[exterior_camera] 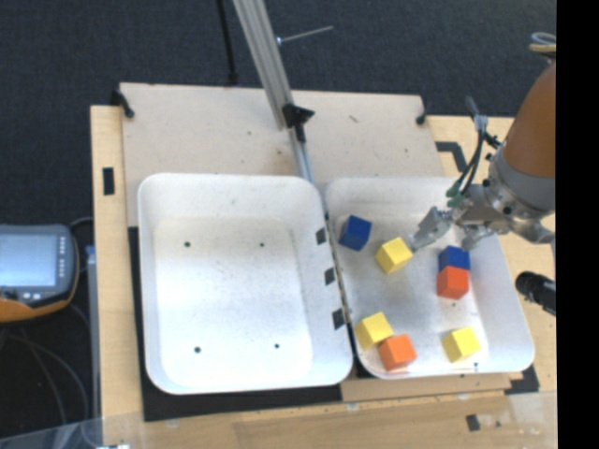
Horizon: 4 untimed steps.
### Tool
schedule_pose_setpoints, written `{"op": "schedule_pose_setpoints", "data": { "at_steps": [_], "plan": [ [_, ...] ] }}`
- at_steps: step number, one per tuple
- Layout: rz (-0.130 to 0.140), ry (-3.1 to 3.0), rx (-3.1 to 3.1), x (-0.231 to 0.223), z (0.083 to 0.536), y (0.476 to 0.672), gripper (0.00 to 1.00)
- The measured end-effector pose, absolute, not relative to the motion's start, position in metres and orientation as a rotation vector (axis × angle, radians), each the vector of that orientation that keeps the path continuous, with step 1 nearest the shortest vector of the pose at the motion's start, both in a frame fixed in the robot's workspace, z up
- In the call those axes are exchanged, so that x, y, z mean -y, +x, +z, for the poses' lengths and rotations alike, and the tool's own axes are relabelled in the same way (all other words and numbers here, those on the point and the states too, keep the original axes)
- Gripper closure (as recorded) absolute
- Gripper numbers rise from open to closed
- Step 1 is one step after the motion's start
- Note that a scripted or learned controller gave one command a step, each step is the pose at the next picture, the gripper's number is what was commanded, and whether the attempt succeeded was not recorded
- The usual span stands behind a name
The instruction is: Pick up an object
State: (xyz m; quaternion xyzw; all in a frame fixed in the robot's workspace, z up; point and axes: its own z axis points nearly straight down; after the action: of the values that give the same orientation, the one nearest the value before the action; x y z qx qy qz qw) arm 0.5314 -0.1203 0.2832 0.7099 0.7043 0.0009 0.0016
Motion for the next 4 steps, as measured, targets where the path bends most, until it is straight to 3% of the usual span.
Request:
{"op": "schedule_pose_setpoints", "data": {
  "at_steps": [1,2,3,4],
  "plan": [
    [0.003,2.230,-2.208,0.120,0.283,0.531,0.00],
    [0.001,2.214,-2.224,0.109,0.269,0.584,0.00],
    [-0.005,2.216,-2.225,0.127,0.204,0.636,0.00],
    [0.000,2.215,-2.230,0.064,0.196,0.628,0.00]
  ]
}}
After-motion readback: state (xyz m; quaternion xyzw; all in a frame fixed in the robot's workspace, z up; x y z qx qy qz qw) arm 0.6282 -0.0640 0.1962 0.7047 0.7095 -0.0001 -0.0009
